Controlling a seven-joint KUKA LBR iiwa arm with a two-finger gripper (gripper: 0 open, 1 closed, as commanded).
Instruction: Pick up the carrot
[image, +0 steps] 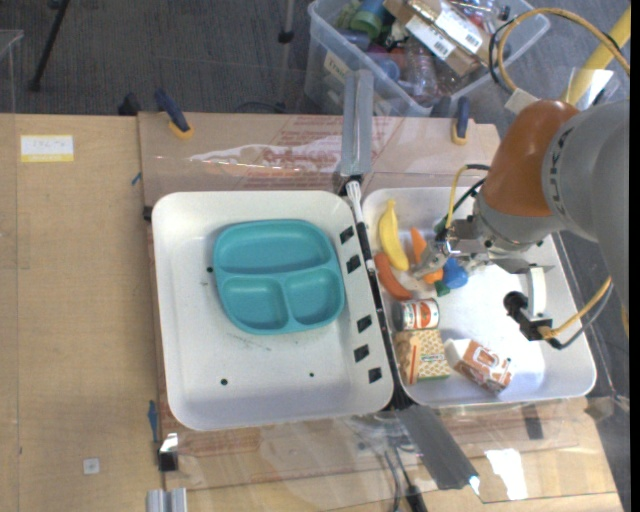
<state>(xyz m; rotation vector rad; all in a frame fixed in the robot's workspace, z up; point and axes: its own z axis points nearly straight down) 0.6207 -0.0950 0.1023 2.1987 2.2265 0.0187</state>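
The carrot (392, 279) is an orange-red, slightly curved piece lying at the left side of the right bin (560, 350), just below a yellow banana (392, 237). My gripper (438, 262) hangs low over the bin's upper middle, a short way to the right of the carrot and close to it. A smaller orange piece (418, 243) and a blue object (453, 277) sit right against the gripper. The wrist hides what lies directly under it.
Below the carrot are a small can (420, 315), a cracker box (423, 355) and a juice carton (484, 365). The left bin (190, 370) holds a teal divided plate (277, 275). A divider wall (362, 300) separates the bins.
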